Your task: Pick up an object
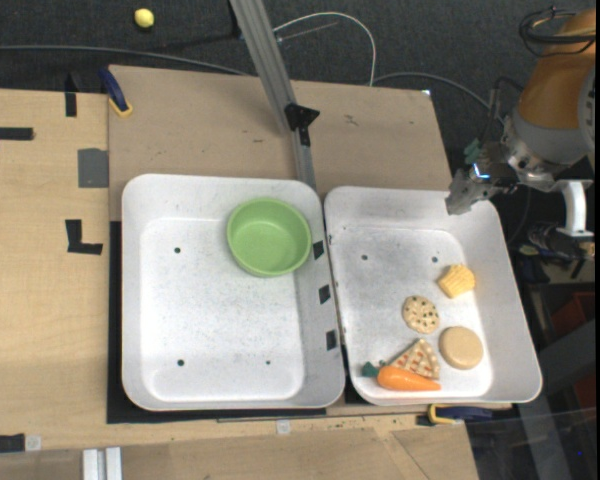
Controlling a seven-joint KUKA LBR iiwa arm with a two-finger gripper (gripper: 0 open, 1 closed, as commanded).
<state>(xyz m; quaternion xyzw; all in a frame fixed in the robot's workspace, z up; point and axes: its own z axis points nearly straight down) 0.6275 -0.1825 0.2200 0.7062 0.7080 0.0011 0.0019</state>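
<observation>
A: Where is the gripper [460, 196]?

B: At the right of the frame, over the upper right corner of the right bin [500, 258]. I cannot tell whether it is spread or closed; nothing shows in its grasp.

A: And the things to pick up?

B: All in the lower right part of that bin. A yellow corn piece [457, 280] lies highest, a round cookie [420, 313] sits below and left of it, and a tan round piece [462, 348] lies further down. A waffle-like wedge [418, 357] rests against an orange carrot [408, 378] near the bottom rim.

A: The left bin [150, 298]?

B: It holds 1 green bowl [269, 236], upright, at its upper right. A small yellow ball [144, 17] lies apart, in the upper left of the frame.
</observation>
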